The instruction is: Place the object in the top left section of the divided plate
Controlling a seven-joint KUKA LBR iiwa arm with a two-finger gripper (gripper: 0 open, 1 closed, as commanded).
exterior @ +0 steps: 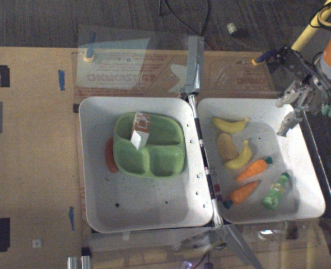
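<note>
Arm (pixel 329 60): running off the right edge, so only its wrist end and a bit of the orange band are showing.
Gripper (pixel 293 110): showing small and blurred; its fingers are blending into the bin rim.
Red object (pixel 110 154): lying half hidden beside the green divided plate (pixel 173 129), its kind staying unclear.
Carton (pixel 139 130): its print is showing too blurred to read.
Green bottle (pixel 276 191): its label is showing too small to read.
Small grey object (pixel 231 28): lying on the floor, too small to identify.
</note>
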